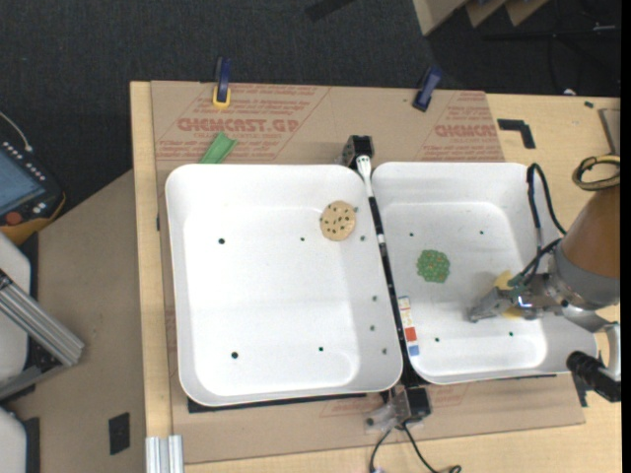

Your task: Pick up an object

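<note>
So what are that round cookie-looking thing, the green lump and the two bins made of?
The cookie looks like a moulded toy, likely plastic or foam: flat tan disc, dark specks, too even for real baking. The green lump looks soft and bumpy, maybe rubber or foam; too small to tell. The left bin and right bin look like smooth white plastic with rounded corners.

Hand low, arm from right

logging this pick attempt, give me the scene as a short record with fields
left bin: holds a round cookie near its back right corner
right bin: holds a green bumpy object left of centre
end effector: low in the right bin, right of the green object, apart from it
held object: none seen
</note>
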Controlling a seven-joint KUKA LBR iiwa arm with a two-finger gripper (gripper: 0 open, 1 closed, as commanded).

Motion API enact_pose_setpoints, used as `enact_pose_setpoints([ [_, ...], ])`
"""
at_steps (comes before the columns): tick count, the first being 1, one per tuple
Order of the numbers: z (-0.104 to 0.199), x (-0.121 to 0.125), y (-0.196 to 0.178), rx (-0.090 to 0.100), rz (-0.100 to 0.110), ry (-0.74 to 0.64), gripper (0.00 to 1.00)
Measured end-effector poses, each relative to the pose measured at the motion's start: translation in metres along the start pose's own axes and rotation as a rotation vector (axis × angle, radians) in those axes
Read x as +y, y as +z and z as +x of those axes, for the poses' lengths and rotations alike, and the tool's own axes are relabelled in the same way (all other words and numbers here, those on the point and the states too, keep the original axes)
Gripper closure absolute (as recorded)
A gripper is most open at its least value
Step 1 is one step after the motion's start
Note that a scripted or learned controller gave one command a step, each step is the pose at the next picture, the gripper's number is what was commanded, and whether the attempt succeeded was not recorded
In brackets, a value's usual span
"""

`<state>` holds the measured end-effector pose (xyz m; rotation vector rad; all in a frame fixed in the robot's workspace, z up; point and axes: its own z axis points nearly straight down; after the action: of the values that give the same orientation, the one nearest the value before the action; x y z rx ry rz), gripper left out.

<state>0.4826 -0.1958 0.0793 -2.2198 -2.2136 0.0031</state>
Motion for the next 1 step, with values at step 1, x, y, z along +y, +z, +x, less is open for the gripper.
enact_pose_setpoints([
  [1,-0.0012,0.0025,-0.0157,-0.005,-0.009,-0.001,1.0],
])
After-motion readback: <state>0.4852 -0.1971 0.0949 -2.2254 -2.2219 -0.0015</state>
